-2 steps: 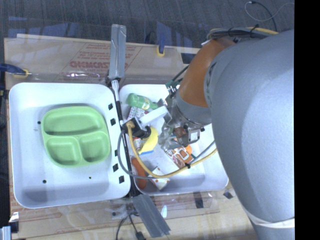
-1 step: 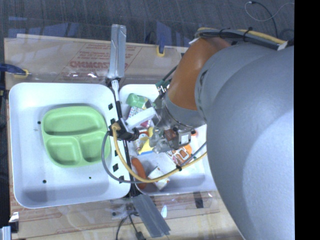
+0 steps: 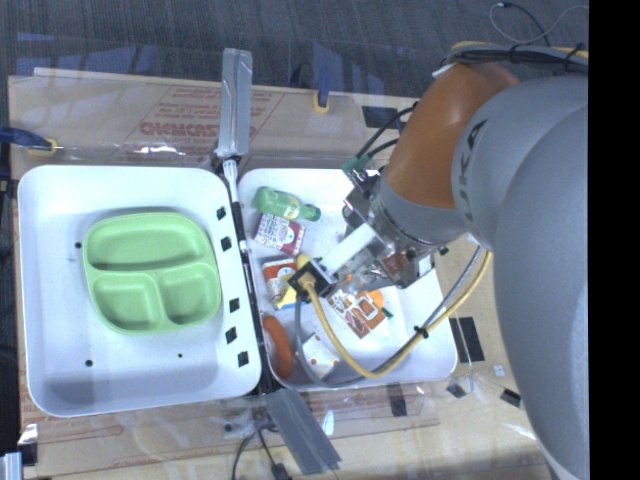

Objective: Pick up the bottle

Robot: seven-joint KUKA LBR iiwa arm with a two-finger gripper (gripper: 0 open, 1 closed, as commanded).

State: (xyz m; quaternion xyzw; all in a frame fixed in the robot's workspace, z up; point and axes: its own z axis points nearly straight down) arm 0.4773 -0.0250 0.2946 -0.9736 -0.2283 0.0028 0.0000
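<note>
The grey arm (image 3: 530,218) reaches in large from the right, its orange band (image 3: 440,138) bulging up toward the camera, the wrist (image 3: 415,223) angled down and leftward, and the gripper (image 3: 388,265) low beneath it, mostly hidden by the arm's own bulk.
</note>
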